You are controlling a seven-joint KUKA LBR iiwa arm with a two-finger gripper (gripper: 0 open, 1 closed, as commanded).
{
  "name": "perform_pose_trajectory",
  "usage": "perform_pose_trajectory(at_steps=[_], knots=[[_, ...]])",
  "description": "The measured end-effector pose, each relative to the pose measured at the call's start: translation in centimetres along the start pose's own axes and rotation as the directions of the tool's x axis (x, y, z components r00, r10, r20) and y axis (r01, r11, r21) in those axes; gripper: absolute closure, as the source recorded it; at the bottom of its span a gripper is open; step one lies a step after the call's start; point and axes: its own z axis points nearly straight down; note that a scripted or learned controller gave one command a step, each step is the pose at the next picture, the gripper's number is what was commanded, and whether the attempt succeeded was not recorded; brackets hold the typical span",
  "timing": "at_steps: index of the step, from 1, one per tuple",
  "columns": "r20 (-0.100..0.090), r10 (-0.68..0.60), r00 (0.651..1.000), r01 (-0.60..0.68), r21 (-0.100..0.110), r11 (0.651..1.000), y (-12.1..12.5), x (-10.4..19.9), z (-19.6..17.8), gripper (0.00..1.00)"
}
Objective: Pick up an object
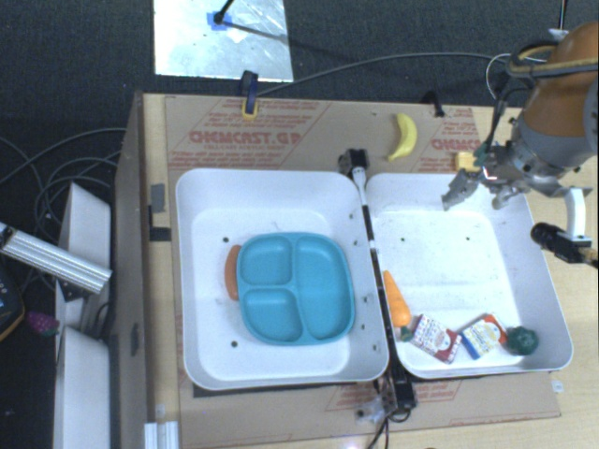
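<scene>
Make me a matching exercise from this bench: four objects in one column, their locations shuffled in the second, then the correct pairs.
Objects:
1. Blue plastic divided plate
2. Yellow toy banana
3. Orange toy carrot
4. Dark green round toy

Locations:
A. Near corner of the right white bin, farthest from the divider
B. On the brown board behind the bins
C. Middle of the left white bin
D. Right bin, along the divider between the bins

Pairs: 1-C, 2-B, 3-D, 4-A
</scene>
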Motion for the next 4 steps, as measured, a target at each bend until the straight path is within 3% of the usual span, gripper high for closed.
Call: perform_pose_trajectory(at_steps=[1, 2, 3, 4], knots=[[-0.002, -0.001, 1.000, 0.001, 0.005, 1.000, -2.8, 4.9, 10.7, 0.00], [0.003, 0.000, 1.000, 0.000, -0.005, 1.000, 3.9, -0.5, 5.0, 0.00], [-0.002, -0.002, 1.000, 0.002, 0.003, 1.000, 1.3, 3.4, 12.8, 0.00], [0.000, -0.002, 1.000, 0.002, -0.003, 1.000, 4.9, 4.7, 12.6, 0.00]])
